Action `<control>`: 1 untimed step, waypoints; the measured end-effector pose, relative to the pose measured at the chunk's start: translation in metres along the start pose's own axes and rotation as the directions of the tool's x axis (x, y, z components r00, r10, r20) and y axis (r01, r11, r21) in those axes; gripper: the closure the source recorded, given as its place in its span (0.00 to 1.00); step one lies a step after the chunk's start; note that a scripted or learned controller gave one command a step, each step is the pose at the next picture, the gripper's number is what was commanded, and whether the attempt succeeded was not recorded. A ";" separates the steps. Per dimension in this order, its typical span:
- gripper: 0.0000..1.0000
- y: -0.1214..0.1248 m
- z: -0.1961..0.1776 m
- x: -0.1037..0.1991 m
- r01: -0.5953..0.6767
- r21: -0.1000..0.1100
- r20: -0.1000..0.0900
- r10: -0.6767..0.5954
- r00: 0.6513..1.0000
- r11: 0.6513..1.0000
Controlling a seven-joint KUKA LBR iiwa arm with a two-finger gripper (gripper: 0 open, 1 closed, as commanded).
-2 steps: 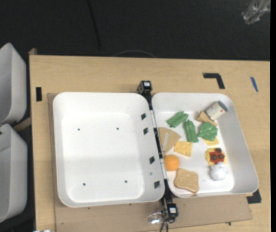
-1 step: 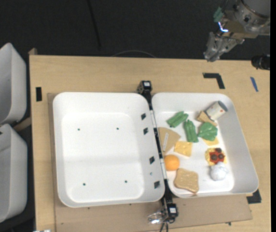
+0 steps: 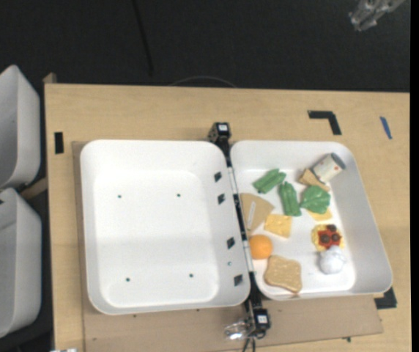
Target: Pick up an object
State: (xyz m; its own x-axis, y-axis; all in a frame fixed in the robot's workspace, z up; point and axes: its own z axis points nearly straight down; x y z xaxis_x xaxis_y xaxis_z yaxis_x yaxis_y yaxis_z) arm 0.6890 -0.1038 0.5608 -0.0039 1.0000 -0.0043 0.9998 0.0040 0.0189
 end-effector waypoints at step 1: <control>1.00 -0.008 0.109 0.050 0.000 0.027 -0.004 0.001 1.000 1.000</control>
State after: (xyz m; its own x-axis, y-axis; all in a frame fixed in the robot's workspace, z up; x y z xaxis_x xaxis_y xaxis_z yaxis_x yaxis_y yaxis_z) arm 0.6830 -0.0545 0.4510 -0.0034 1.0000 -0.0001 1.0000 0.0034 -0.0078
